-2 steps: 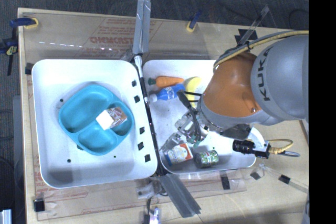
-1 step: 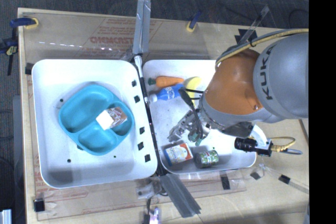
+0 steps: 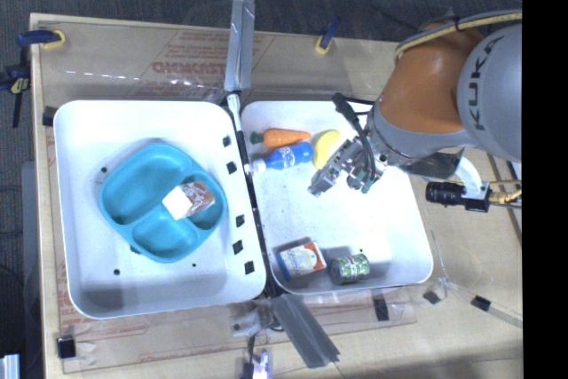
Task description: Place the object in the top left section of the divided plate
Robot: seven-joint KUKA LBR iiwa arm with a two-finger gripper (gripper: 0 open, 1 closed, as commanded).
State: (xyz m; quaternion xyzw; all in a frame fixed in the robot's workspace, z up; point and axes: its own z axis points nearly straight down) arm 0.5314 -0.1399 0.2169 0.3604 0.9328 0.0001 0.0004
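Observation:
A blue divided plate [image 3: 133, 191] lies in the left bin [image 3: 89, 280]. A white and brown packet [image 3: 190, 199] rests on the plate's right side, near the dividers. My gripper [image 3: 341, 184] hangs over the middle of the right bin [image 3: 399, 235], just below and right of a yellow fruit [image 3: 326, 144]. Its fingers [image 3: 319, 184] are open with nothing between them. The gripper is far to the right of the plate.
An orange carrot [image 3: 287, 138] and a blue bottle [image 3: 288, 158] lie at the back of the right bin next to the yellow fruit. A small carton [image 3: 301, 259] and a green can [image 3: 350, 267] sit at its front edge. A ridge with black clips [image 3: 241, 191] separates the bins.

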